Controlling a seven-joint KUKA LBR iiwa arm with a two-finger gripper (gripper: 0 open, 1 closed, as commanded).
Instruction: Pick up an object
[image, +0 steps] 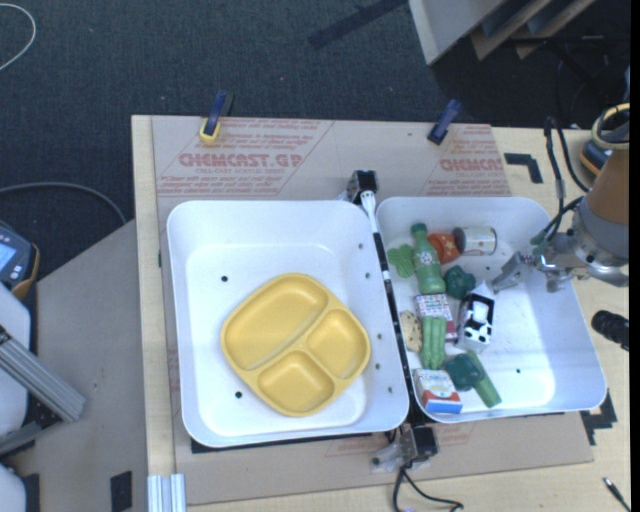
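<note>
Hovering over the right bin (560, 330), my gripper (527, 268) sat around the bin's 2 o'clock with its fingers spread and nothing between them. Nearest pick was the black-and-white cow toy (479, 320), off toward my 8 o'clock, lying roughly 12-to-6. My arm came in from 3 o'clock, wrist low over the bin.

Printed in red across the brown board (300, 150) beneath the bins, at twelve o'clock above the left bin (200, 225): "CHEMCAST G.P", largest and clearest, with smaller red lines around it too fine to read. Repeated at one o'clock above the right bin (560, 330), partly legible as "CHEMCAS". Labels on the green bottle (426, 262) and small carton (437, 391) too small to read.
</note>
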